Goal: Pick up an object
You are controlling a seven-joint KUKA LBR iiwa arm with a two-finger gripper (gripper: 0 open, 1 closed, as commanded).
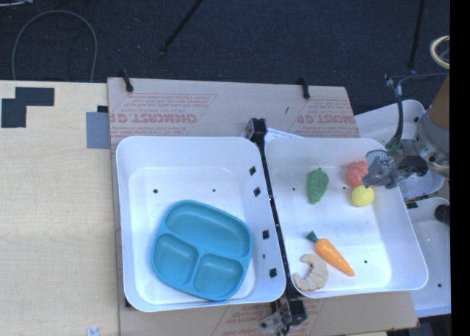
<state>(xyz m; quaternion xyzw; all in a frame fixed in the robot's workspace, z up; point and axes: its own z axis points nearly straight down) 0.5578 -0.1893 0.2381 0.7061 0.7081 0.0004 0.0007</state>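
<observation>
The right bin (400, 268) holds a green leafy toy (317, 185), a red round toy (356, 173), a yellow lemon-like toy (362, 196), an orange carrot (335, 255) and a beige croissant-like piece (313, 274). My gripper (380, 169) hangs at the bin's right rim, just right of the red toy and above the yellow one. Nothing shows between its parts.
The left bin (139, 158) holds a blue divided tray (200, 248). A black clip strip (263, 202) runs between the bins. Cardboard (220, 111) lies under both, with a wooden bench top (51, 210) to the left and white equipment (429, 195) at right.
</observation>
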